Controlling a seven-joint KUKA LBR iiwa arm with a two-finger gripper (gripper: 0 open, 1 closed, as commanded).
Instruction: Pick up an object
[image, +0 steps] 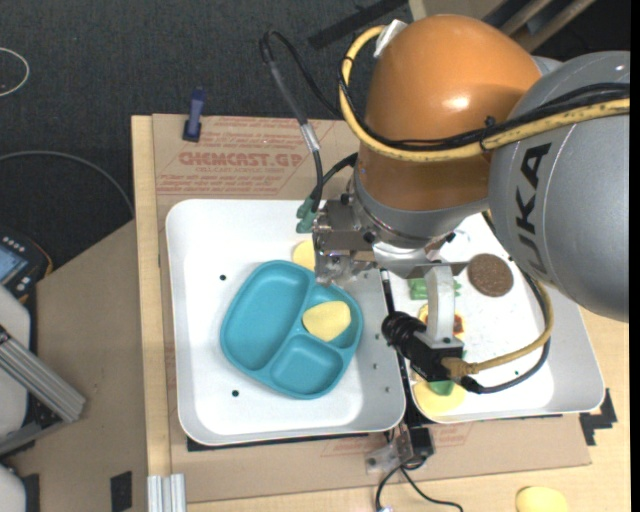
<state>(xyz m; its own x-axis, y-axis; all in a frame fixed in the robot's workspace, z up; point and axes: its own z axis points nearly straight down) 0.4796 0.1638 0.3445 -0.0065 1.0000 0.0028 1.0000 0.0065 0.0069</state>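
Now gripper (335, 268) over blue tray (262, 322) rim, fingers' state unclear. Yellow piece (326, 319) just below; judge: descend straight, centre on it.

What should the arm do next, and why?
Probably lower a little: the claw hangs at the upper rim of the blue divided tray, just above the yellow piece lying in one compartment, nothing visibly gripped yet.

A teal tray (275, 335) holds a pale yellow piece (327, 319) at its 3 o'clock side. Both bins (200, 300) are white. A brown disc (490, 275) lies in the right one.
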